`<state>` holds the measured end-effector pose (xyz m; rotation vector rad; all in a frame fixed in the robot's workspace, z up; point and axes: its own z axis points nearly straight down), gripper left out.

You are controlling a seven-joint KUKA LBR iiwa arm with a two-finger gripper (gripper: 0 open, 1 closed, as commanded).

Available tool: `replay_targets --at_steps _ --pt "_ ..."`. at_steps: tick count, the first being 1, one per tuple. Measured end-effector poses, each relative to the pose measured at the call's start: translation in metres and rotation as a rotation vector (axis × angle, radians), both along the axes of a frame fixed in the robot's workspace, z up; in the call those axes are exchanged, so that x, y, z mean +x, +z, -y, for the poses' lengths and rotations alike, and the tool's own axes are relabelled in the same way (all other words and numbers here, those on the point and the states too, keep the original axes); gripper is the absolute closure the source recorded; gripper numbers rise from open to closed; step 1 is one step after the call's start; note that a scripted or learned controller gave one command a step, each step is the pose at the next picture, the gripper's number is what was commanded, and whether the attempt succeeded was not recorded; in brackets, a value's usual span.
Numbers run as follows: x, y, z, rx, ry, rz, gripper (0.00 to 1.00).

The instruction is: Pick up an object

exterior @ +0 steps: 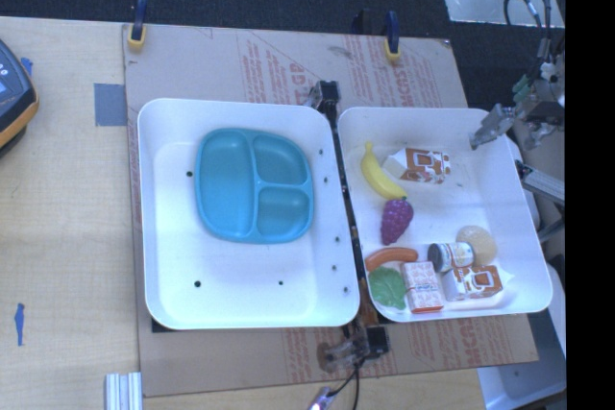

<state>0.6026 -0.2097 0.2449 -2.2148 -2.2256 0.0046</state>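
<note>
- The tool (492, 125) sits at the far right edge of the right bin (500, 206), just above the bin's far right corner; how far its fingers are parted cannot be told, and nothing is seen between them.
- In the right bin, a yellow banana (380, 174) lies toward the far left, with a white and brown carton (420, 164) just beside it on the right.
- A purple bunch of grapes (396, 220) lies just near of the banana.
- Along the near side sit an orange sausage (391, 256), a green leafy piece (387, 287), a small pink-and-white box (423, 287), a small can (450, 256), a pale round item (477, 245) and a second white and brown carton (479, 281), all packed close together.
- The left bin (173, 206) holds a blue divided plate (255, 185), lying flat in its far half.
- Both bins rest on brown cardboard (279, 62) on the wooden surface (58, 226); two clamps (138, 22) hold the cardboard's far edge.
</note>
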Motion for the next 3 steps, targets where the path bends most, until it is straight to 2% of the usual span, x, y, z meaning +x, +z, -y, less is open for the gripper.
replay_targets --at_steps 1,2,3 --pt "-0.029 -0.078 -0.087 0.001 0.002 -0.002 0.0" --pt "-0.037 -0.142 -0.104 0.0 0.001 -0.002 0.0" --pt "-0.031 -0.153 -0.108 0.0 0.001 0.0 0.0"
